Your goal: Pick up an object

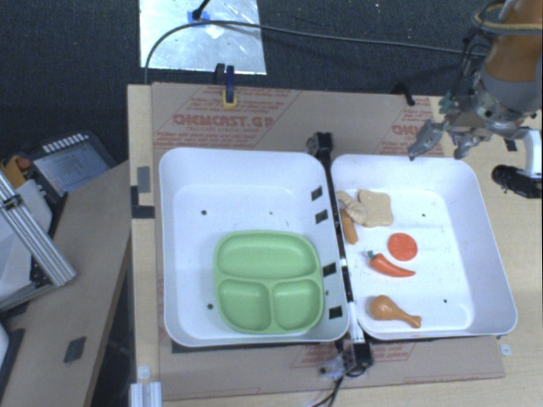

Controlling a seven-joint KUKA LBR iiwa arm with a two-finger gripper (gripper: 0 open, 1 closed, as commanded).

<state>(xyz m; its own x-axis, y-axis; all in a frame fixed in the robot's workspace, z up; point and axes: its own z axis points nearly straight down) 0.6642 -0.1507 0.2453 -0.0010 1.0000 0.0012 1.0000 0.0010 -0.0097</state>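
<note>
The arm (509, 45) was cut off by the top and right edges, so little above its orange band could be seen. Its claw (442, 141) hung over the far rim of the right bin (488, 253), fingers spread apart with nothing between them. In that bin lay a tan bread piece (374, 208), a sausage (348, 225) partly tucked under it, a red tomato slice (403, 246), a red pepper (391, 266) and a chicken leg (394, 310). The left bin (182, 202) held a green divided plate (268, 280). Red print on the cardboard (254, 113) beneath seemed to read "CHEMCAST"; the rest was too faint to read.
</note>
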